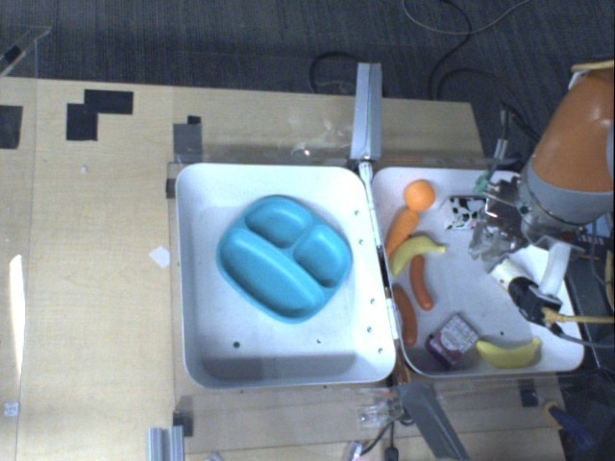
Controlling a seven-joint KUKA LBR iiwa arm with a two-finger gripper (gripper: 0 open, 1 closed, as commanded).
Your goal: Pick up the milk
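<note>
The milk (460,211) looks like a small white carton with black cow patches, lying near the back of the right bin (567,358), just right of the orange. My gripper (493,238) hangs low over the right bin, immediately right of and slightly in front of the milk. It looks close to the carton or touching it. The arm's grey wrist and orange band (577,142) rise behind the gripper at the right edge and cover part of the bin's right side.
The right bin also holds an orange (419,195), a carrot (401,229), a yellow banana (415,251), two sausages (421,283), a purple packet (450,339) and a second banana (507,352). A blue divided plate (284,255) lies in the left bin (207,353).
</note>
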